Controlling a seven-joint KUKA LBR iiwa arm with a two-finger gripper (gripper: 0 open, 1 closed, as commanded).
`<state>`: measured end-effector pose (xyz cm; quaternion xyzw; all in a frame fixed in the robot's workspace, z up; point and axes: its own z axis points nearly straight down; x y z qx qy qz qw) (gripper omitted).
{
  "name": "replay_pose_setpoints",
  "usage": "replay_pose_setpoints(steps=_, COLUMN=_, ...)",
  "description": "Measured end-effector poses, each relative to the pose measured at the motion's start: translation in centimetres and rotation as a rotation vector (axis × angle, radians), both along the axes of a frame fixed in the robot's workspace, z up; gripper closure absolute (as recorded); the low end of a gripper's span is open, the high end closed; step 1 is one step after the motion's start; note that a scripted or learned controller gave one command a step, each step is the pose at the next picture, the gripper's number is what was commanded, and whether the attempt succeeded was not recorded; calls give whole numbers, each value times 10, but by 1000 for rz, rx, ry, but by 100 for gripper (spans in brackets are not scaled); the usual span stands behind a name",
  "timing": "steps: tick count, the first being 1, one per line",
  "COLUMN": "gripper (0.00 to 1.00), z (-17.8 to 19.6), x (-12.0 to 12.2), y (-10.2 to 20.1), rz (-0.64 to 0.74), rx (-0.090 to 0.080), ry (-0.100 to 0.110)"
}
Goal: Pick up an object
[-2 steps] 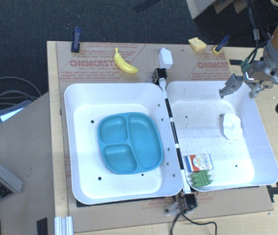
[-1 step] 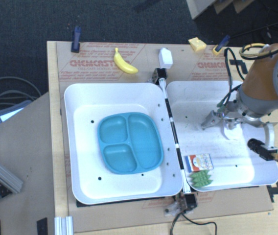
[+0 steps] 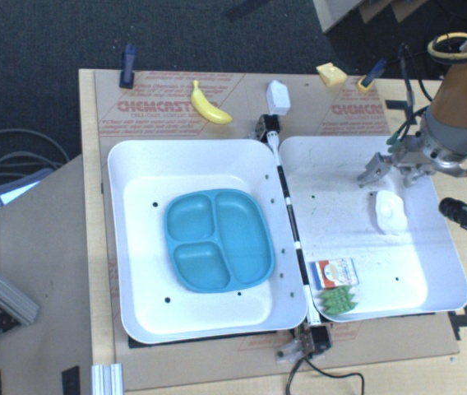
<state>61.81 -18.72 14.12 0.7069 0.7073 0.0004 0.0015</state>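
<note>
White lump [image 3: 390, 211] lies in right bin [image 3: 431, 295] on cardboard-topped bench [image 3: 159, 105], dark carpet behind; my claw [image 3: 394, 171] spread just above it.

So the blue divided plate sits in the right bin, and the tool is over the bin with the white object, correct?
Not quite. The camera view shows the blue divided plate in the left bin, not the right one. The rest stands: the tool is over the right bin, just above the white object.
</note>
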Motion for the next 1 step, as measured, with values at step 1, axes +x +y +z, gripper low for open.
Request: replay_pose_setpoints(steps=1, gripper=0, z=110, x=6, y=-5, rz=0, rx=0, ry=-1)
